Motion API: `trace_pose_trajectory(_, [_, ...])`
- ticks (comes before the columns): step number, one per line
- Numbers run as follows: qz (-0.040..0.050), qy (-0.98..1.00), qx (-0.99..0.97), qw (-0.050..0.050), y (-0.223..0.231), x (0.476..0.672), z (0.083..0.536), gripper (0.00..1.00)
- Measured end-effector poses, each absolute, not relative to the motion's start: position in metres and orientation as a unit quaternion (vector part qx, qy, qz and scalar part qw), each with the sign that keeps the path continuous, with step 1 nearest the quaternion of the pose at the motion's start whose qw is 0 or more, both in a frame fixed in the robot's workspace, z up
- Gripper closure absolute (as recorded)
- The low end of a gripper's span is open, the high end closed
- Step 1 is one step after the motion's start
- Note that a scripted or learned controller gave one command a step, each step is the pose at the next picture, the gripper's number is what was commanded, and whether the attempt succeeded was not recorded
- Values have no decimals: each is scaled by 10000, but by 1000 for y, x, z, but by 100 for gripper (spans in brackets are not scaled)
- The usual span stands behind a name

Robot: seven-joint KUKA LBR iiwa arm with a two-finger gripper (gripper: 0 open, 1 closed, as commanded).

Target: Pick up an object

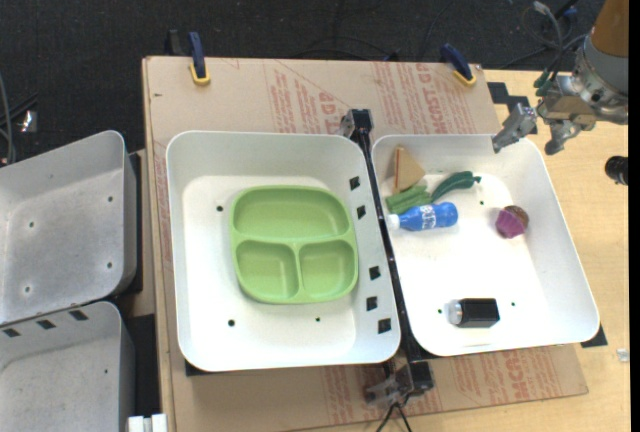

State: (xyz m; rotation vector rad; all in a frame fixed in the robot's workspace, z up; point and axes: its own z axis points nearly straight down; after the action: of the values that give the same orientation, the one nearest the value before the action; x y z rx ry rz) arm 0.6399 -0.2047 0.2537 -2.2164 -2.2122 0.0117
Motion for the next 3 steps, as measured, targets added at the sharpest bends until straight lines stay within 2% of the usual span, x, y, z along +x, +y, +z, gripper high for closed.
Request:
trace_pose_trajectory(1, [2, -7076, -7066, -3, -204, 642, 263, 0])
trace_pose_trajectory(3, [12, -7068, -7074, 11, -215, 642, 142, 0])
